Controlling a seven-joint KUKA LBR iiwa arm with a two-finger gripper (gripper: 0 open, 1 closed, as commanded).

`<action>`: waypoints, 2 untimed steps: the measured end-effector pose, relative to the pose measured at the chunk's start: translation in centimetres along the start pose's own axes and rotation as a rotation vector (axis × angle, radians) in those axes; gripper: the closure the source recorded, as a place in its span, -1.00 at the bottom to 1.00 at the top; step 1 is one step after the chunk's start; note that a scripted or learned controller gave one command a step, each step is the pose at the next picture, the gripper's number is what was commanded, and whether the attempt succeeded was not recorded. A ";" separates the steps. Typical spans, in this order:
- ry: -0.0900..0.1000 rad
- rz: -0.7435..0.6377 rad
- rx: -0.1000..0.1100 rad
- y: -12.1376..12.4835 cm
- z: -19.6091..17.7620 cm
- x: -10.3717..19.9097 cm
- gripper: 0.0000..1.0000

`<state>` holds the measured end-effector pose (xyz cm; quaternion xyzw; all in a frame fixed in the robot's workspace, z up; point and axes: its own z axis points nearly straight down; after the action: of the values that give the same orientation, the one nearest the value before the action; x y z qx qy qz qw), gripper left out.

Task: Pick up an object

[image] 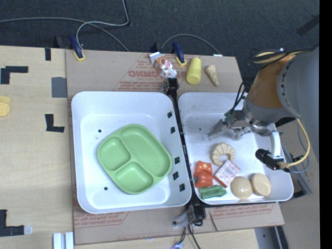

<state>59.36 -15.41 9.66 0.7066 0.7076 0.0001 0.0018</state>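
Clutter is the first thing we meet along the near edge of the right bin (290,193): a green piece (211,192) at the near left corner, a red piece (203,173) and a red-and-white packet (226,172) just behind it, and two tan rolls (251,185) touching each other toward the near right corner. Just beyond them lies a ringed pastry (223,152), apart from the packet by a thin gap. Any of these could serve as the object to pick.

Farther in, the gripper (224,128) hangs over bare bin floor, just beyond the pastry; we see nothing between its fingers, but we cannot tell how wide they stand.

We judge the main risks thus: a descent from here closes on nothing; a reach into the packed near row may nudge neighbours or clamp two at once; the rounded rolls may squirt out.

In the left bin (83,105) sits a green divided plate (134,157), and past the far rim a yellow bottle (193,70).
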 end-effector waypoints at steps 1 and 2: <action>0.000 0.002 -0.003 -4.2 1.0 2.5 -1.00; -0.002 0.002 -0.004 -4.1 0.0 2.4 1.00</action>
<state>55.22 -12.99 9.62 0.7072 0.7070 0.0006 0.0040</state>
